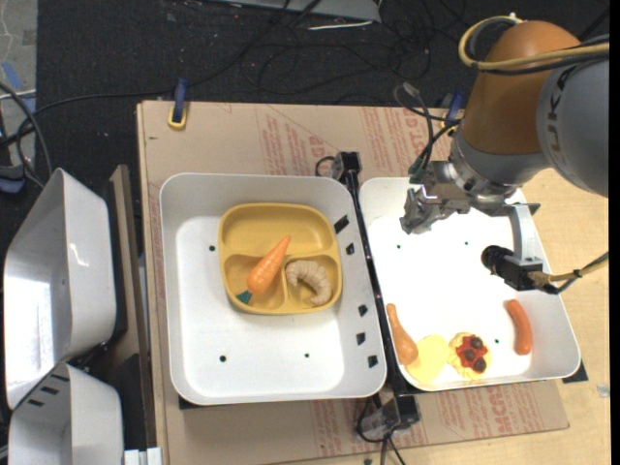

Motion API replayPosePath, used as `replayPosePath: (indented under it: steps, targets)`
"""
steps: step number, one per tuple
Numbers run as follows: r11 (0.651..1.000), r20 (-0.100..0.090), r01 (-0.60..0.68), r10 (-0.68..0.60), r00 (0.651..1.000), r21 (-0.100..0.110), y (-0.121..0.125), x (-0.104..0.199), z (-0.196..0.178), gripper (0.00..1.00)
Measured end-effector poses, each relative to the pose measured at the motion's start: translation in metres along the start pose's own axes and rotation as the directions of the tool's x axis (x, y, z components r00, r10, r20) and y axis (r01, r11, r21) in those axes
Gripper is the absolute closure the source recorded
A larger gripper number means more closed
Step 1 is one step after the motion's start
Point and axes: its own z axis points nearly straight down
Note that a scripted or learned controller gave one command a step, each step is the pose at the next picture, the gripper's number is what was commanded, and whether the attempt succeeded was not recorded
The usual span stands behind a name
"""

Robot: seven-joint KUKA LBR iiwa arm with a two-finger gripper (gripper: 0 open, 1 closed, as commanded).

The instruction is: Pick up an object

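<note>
My gripper (pixel 421 213) hangs over the far left part of the right bin (pixel 441 279), pointing down at bare white floor. At that bin's near edge lie an orange carrot-like piece (pixel 400 332), a pale yellow piece (pixel 433 355), a small yellow item with red and dark toppings (pixel 472 352) and a red sausage (pixel 521 325). All of them are well nearer the front than the gripper. In the left bin (pixel 194 289) a yellow divided plate (pixel 276 223) holds a carrot (pixel 266 264) and a pale shrimp (pixel 312 281).
The grey arm with its orange band (pixel 523 76) comes in from the upper right, above the right bin's far side. A black fitting on a grey bracket (pixel 504 262) hangs over the bin's right side. A black divider (pixel 360 250) separates the bins. White containers (pixel 58 269) stand at the left.
</note>
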Motion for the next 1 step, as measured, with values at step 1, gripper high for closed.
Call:
replayPosePath:
  steps: [1]
  targets:
    - [1.000,0.001,0.001,-0.001,1.000,0.000,-0.0047,0.0552,-0.0028,1.00]
